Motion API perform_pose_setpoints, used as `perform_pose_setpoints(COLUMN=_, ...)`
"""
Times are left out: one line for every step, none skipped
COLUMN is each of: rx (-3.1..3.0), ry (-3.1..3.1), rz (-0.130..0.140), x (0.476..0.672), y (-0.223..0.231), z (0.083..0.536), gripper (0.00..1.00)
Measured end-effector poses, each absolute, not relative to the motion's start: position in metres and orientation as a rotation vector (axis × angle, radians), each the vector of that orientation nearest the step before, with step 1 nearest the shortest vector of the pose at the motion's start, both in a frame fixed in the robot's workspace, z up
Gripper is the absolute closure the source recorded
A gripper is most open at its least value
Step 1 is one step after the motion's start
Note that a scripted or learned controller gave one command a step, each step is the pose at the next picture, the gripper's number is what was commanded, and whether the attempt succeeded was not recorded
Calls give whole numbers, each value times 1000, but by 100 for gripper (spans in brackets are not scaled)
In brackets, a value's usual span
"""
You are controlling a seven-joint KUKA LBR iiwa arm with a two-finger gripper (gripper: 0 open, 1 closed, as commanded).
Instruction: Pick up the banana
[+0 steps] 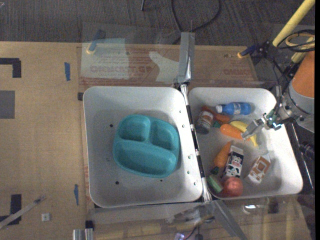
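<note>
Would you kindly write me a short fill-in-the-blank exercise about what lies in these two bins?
1. The teal divided plate lies in the ____ bin.
2. The banana lies in the ____ bin.
3. The bottle above the banana has a ____ body.
4. The gripper hovers beside the ____.

Missing words: left; right; blue; banana

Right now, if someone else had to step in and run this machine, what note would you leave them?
End effector: low over the right bin, right next to the banana; I can't tell whether its grip is open or closed.
Banana: lying in the right bin, beside an orange carrot and below the blue bottle.
Done: the arm has reached the banana's spot.
Left: grasp the banana and lift it out; it looks not yet raised.
The teal tray sits in the left bin.
</note>
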State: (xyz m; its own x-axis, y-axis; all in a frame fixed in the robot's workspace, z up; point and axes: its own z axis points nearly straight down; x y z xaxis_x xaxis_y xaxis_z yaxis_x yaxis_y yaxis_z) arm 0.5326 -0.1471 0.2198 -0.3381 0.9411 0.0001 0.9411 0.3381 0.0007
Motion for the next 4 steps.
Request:
perform_pose_setpoints(rx=1964, ry=2449, rz=1, x=573, y=-171, z=156, gripper=0)
perform_pose_setpoints(rx=1992, ry=2425, rz=2, x=569, y=-212, z=94, gripper=0)
perform_pose_setpoints(rx=1993, ry=2421, rz=3, x=569, y=-213, z=105, gripper=100)
perform_pose_setpoints(rx=1892, ry=2501, rz=2, x=576, y=-223, z=198, gripper=100)
